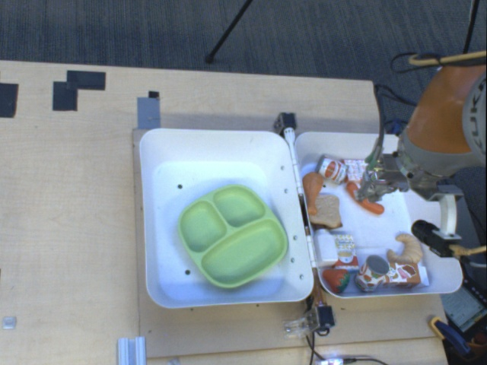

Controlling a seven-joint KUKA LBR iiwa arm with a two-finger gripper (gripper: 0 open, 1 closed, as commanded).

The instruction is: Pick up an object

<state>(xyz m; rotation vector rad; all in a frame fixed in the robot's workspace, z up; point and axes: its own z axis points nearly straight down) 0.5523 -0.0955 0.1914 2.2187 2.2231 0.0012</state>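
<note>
The arm (449,120) is a thick, rounded grey body with a broad orange band above its wrist, ending in a small, dark metallic hand (374,182) whose details look blurred.

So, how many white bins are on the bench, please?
2. The left bin holds a green divided plate. The right bin holds toy food, and the gripper is over it.

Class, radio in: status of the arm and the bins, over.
Hand low over right bin, above carrot. Nothing seen held. Toast, can close beside. Green plate in left bin.
</note>
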